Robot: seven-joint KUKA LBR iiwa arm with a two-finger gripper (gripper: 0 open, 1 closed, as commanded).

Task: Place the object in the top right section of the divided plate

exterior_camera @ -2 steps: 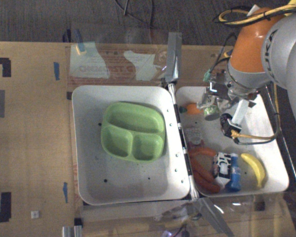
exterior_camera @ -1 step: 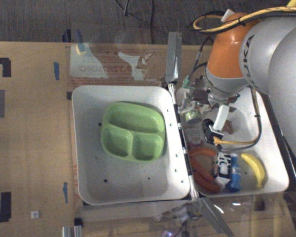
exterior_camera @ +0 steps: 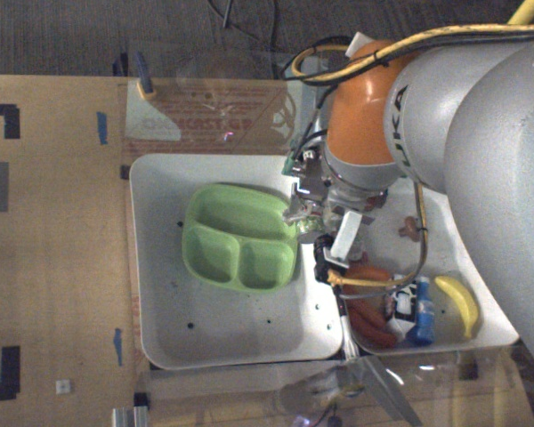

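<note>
— How is the arm (exterior_camera: 481, 132) posed?
— It reaches in from the right, its grey bulk over the right bin (exterior_camera: 440, 216). The wrist bends down, and the end effector (exterior_camera: 304, 213) is at the right rim of the green divided plate (exterior_camera: 240, 237).
— Spread or pinching?
— Cannot tell; that spot is too cluttered.
— And the plate?
— It lies in the left bin (exterior_camera: 156, 265). A banana (exterior_camera: 460, 302) and a blue object (exterior_camera: 420, 314) lie in the right bin.
</note>
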